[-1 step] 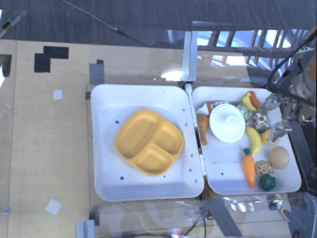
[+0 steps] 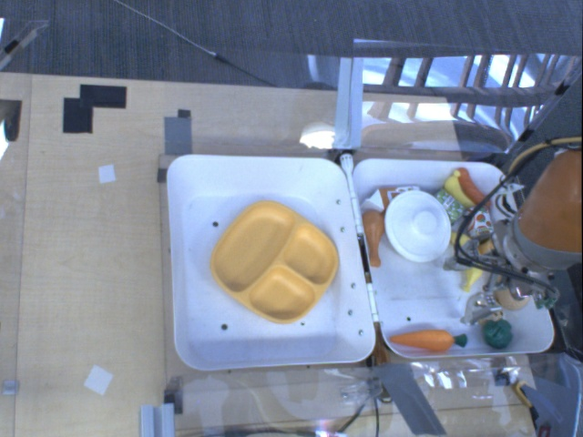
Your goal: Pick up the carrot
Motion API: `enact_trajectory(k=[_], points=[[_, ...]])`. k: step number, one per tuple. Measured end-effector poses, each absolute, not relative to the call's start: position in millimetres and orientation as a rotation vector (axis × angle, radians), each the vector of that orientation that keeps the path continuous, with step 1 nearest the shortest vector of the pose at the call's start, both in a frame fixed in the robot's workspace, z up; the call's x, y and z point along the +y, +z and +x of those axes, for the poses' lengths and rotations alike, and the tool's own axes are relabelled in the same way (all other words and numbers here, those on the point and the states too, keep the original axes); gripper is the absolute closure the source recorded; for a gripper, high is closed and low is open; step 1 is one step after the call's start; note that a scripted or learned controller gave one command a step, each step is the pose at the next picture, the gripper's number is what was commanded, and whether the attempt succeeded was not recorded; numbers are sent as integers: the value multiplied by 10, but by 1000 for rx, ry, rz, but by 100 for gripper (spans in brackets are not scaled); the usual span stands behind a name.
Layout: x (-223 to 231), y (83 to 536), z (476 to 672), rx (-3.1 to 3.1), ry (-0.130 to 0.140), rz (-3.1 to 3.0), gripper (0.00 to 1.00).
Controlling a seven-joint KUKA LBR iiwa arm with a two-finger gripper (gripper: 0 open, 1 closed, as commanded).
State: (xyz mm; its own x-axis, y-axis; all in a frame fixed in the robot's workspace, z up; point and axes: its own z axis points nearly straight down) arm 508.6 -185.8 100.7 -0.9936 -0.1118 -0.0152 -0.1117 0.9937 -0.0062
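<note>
Orange carrot [image 2: 423,340] lay along the right bin's [image 2: 401,289] near wall, gripper [image 2: 487,300] just beyond its green tip, grip state unreadable; risked clipping wall or green toy [image 2: 497,334].

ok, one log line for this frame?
task: pick carrot | gripper: low in right bin | carrot: lying by near wall, not grasped | yellow plate: left bin

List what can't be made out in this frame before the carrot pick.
- Tool: finger state unreadable in the camera view; cables and the wrist clutter it.
- Items behind the white bowl: partly covered by it, identity unclear.
- Small pieces under the arm at the right bin edge: overlapped, too small to name.
- Carrot: visible whole at the near wall; green tip small.
</note>
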Motion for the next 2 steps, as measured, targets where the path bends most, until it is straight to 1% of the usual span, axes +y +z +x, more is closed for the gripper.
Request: enact_trajectory(k=[1, 2], points=[[-1831, 1109, 5114, 3114, -9, -186, 100], [-2069, 2105, 5240, 3116, -11, -207, 100]])
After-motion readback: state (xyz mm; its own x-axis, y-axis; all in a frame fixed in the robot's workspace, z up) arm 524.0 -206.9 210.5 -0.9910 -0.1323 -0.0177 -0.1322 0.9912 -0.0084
